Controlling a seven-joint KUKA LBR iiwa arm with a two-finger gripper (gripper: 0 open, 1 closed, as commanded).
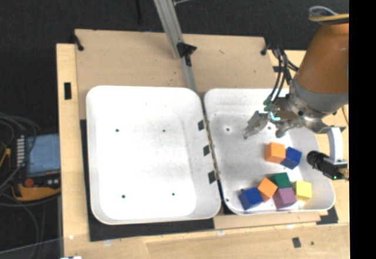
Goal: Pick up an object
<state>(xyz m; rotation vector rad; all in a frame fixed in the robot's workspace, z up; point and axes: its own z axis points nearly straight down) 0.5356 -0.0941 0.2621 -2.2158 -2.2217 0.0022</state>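
Right bin (235,105): orange cube (274,152) touching blue cube (291,157) mid-bin; blue (250,198), orange (268,188), green (282,180), purple (285,197), yellow (303,189) cubes clustered at near edge.

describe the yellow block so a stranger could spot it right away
Start at the right-hand white bin, the one under the gripper. Along its near edge sits a cluster of small blocks; the yellow block is at that cluster's right end, beside the purple block. It is the only yellow one.

two bins sit side by side on the bench (153,58). the right bin (235,105) holds blocks: two (282,154) mid-right, five (276,190) clustered along its near edge. the gripper (267,125) hangs above its middle.
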